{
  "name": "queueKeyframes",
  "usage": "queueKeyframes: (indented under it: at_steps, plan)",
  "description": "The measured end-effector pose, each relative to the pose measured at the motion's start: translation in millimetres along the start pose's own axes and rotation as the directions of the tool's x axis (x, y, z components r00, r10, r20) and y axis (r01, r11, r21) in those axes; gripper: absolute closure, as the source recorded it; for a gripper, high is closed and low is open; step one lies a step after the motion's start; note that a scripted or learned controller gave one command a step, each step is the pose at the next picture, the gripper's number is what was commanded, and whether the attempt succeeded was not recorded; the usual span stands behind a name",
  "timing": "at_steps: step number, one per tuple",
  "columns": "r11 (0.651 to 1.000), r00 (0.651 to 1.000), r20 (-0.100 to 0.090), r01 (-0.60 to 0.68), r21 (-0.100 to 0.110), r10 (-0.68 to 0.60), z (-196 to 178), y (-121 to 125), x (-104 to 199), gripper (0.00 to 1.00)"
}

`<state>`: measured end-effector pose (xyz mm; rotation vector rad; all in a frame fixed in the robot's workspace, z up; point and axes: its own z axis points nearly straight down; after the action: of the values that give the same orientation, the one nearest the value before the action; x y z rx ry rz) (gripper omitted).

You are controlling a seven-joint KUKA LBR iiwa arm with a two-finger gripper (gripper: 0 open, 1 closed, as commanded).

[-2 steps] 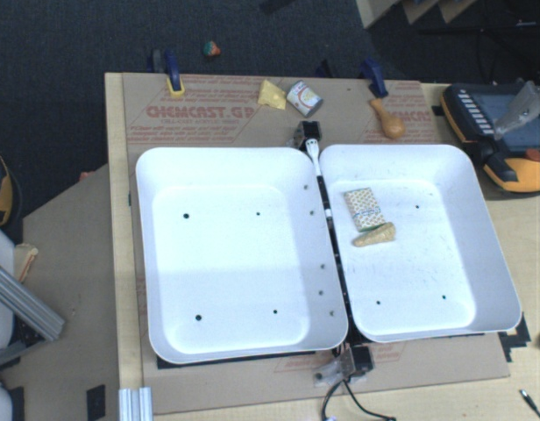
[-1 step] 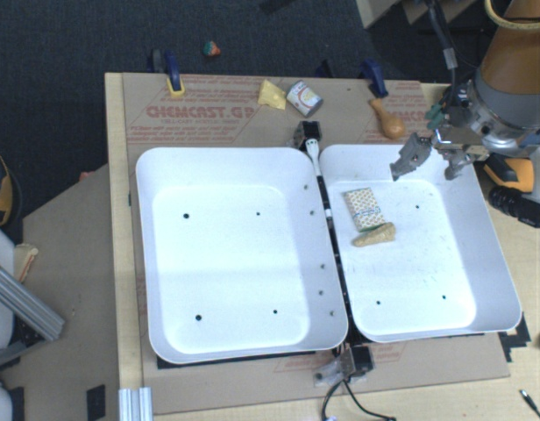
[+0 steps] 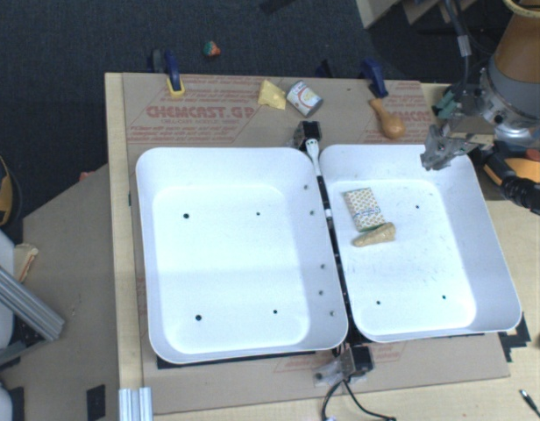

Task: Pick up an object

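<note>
Across the middle of the frame I see two white bins on the bench, side by side and touching along their inner rims. I count no objects in the left bin, so its whole floor gives free room. The right bin holds two objects in its upper left part: one patterned small box and, just below and touching it, one tan oblong piece. Both are near the inner rim, while the lower and right parts of this bin stay open.

At the upper right of the frame, the gripper hangs over the top rim of the right bin, well apart from the two objects; I cannot tell its state.

Above the bins, on the bench, lie a yellow piece, a small white box and a tan wooden piece.
</note>
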<state>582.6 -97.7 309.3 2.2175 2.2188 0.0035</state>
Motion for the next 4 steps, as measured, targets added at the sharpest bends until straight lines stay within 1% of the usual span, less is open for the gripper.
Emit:
queueKeyframes:
  at_steps: [1,2,3,4]
  plan:
    - [1.000,1.000,0.001,0.005,-0.019,-0.005,-200,87,40,1.00]
    - [1.000,1.000,-0.005,0.007,0.023,-0.007,-40,66,119,1.00]
    - [1.000,1.000,-0.003,0.002,-0.017,-0.002,-238,39,129,1.00]
    - [1.000,1.000,-0.002,0.007,0.024,-0.007,-68,10,198,1.00]
